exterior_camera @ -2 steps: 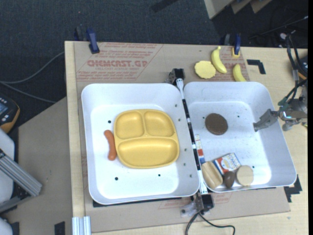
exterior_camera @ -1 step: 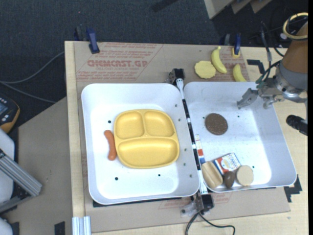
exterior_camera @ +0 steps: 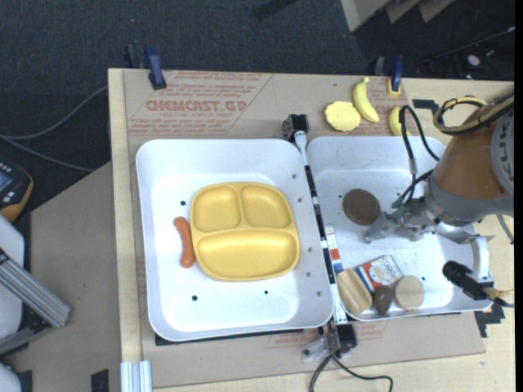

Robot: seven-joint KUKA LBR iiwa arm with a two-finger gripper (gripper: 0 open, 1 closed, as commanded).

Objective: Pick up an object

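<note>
The grey arm with its orange band is reaching into the right white plastic bin [exterior_camera: 359, 149], and its two-finger metal gripper [exterior_camera: 384, 227] is hanging just beside the round brown cookie-like disc [exterior_camera: 360, 206], on the disc's lower right side. I cannot tell from this slant how wide the pincer is standing, and nothing is showing between its tips.

The disc is lying flat and alone, well apart from the cluster near the bin's front wall: a tan bread-like wedge [exterior_camera: 353, 291], a small printed white and blue packet [exterior_camera: 379, 271] and a pale round bun-shaped piece [exterior_camera: 408, 292].

In my judgement the disc is the likeliest target. Being low and flat, it is asking for the tips to straddle its rim and descend close to the bin floor before closing; a grip off to one side is likely to slide it away.
</note>
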